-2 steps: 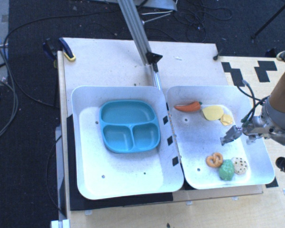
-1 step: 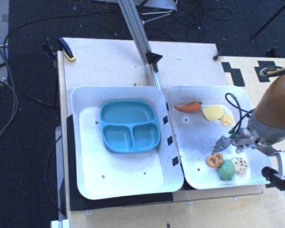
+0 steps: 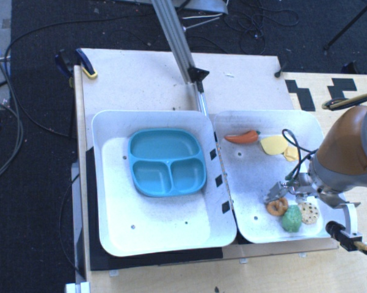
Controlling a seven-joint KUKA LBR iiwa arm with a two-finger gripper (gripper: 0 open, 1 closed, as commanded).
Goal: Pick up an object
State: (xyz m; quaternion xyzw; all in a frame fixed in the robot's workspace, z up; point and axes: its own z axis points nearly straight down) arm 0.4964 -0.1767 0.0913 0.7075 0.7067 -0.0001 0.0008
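Note:
The right bin [image 3: 250, 176] holds an orange carrot-like piece [image 3: 242, 137] at its far side, with a pale yellow piece [image 3: 273, 144] and a smaller yellow bit [image 3: 290, 154] beside it. Near the front lie a brown doughnut [image 3: 277, 207], a green lump [image 3: 292, 220] and a speckled cookie [image 3: 308, 212]. My gripper [image 3: 283, 191] hangs low over the bin's front right part, just above the doughnut, reaching in from the right. Nothing shows between its fingers.
The left bin [image 3: 110, 224] carries a blue three-compartment tray [image 3: 168, 162]. A slanted metal pole [image 3: 174, 29] runs from the top down to the gap between the bins. Black tags [image 3: 220, 180] line the divide. The arm's grey body [image 3: 345, 157] covers the right bin's edge.

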